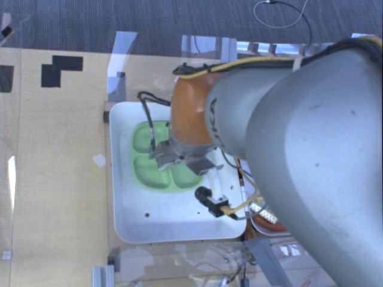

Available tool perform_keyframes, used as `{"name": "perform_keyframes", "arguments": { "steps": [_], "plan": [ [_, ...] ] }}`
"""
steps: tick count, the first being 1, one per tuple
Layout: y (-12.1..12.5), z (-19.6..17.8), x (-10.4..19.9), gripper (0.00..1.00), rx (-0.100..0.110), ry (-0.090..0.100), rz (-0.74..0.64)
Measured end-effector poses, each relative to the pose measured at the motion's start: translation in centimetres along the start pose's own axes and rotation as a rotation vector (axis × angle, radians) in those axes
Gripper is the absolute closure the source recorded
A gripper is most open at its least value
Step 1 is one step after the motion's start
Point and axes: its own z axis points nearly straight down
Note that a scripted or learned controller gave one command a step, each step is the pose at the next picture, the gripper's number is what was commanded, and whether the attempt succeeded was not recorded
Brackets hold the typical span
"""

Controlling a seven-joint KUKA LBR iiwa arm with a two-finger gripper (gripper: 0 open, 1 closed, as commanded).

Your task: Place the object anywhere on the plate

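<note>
The big grey arm (299,130) leans over the left white bin (128,220), its wrist covering much of the green sectioned plate (143,160) (whatever the object is, the arm hides it)

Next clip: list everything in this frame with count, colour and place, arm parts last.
Plate: one, light green, divided into compartments, in the left bin, partly under the arm.
Left bin: one, white, shallow, mid-bench.
Brownish object: one, low at the right by the arm; too hidden to name.
Bench: one, light wood, with black square marks at the upper left.
Cable: one, thin, looped on the grey floor at the top.
Arm: one, grey, reaching in from the right.
Orange band: one, above the wrist.
Gripper: one, metallic, over the plate; state of jaws unclear.
</note>
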Motion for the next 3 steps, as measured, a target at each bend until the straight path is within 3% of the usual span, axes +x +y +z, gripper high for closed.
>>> {"name": "perform_keyframes", "arguments": {
  "steps": [1, 2, 3],
  "plan": [
    [-3.0, -0.5, -0.4, 1.0, 0.004, -0.003, -0.009],
    [3.7, -7.8, -1.8, 1.0, 0.023, -0.005, -0.148],
    [5.9, -12.4, -3.2, 1.0, 0.022, -0.005, -0.219]
  ]
}}
